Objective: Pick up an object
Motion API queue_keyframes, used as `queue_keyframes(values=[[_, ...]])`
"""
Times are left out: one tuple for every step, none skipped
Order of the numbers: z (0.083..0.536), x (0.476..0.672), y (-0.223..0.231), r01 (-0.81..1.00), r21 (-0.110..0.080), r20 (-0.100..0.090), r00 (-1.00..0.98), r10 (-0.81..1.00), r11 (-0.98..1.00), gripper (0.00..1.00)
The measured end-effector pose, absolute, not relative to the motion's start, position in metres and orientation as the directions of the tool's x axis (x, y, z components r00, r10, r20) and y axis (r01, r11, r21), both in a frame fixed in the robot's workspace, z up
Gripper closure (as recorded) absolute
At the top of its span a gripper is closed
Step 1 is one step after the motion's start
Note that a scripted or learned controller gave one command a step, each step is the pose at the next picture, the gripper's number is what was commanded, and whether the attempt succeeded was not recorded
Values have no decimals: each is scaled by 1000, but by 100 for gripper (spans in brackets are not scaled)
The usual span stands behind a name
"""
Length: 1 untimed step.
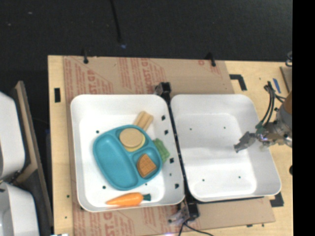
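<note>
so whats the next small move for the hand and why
Probably travel left across the divider toward the left bin. The hand sits over the right bin, while every object, the blue tray, carrot and the rest, lies in the left one, so there is nothing under it to pick.

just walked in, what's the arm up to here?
The gripper sits over the right bin, near its right side, with nothing between its fingers. All the objects are in the left bin: a blue divided tray holding a round cracker and a brown waffle piece, plus a carrot in front.
</note>
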State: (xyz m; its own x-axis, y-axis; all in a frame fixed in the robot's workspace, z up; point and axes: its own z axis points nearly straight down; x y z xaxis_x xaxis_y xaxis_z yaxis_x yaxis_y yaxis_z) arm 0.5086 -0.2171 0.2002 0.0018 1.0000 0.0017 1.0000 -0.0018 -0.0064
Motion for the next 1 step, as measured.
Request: queue_keyframes(values=[[204,510,-217,1000,1,0,0,1000,0,0]])
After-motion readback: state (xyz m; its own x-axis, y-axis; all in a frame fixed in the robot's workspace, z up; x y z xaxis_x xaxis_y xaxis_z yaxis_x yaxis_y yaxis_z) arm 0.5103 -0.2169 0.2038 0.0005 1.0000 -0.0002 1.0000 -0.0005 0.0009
